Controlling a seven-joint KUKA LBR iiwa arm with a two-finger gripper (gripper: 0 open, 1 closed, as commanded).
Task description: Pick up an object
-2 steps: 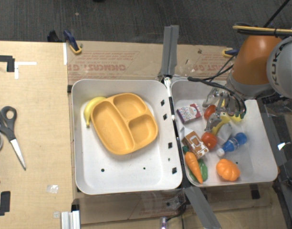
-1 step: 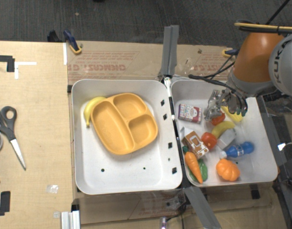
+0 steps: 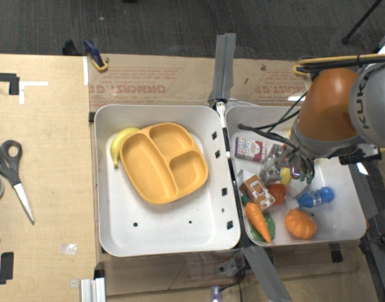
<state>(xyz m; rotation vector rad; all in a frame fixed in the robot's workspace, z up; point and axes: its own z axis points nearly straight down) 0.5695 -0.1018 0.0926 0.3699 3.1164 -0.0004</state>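
Sitting in the right bin (image 3: 343,234) is a crowd of small toys, any one of them fair game for the pick. A carrot (image 3: 258,221) is lying at the near left corner, orange with a green top, and a small brown box (image 3: 258,192) is leaning just above it, touching a red piece (image 3: 277,192). A little pumpkin (image 3: 301,224) is resting near the front wall, and a blue and white bottle (image 3: 315,198) is lying just above it. A red and white carton (image 3: 250,148) is sitting apart near the back left of that bin.

Hanging over the middle of all this is the gripper (image 3: 287,168), down low among the toys, right above the red piece and the brown box. Whether its jaws are apart or closed, nobody can tell from up here, since the metal parts are blurring into the clutter, and no toy is clearly showing between them. The arm (image 3: 328,109), with its big orange band, is reaching in from the right and covering the back of the bin.

Over in the left bin (image 3: 155,238), a yellow divided plate (image 3: 164,162) is lying tilted, with a banana (image 3: 120,145) tucked against its left rim. On the bench (image 3: 41,168) to the far left, scissors (image 3: 13,175) are lying flat, well apart from both bins.
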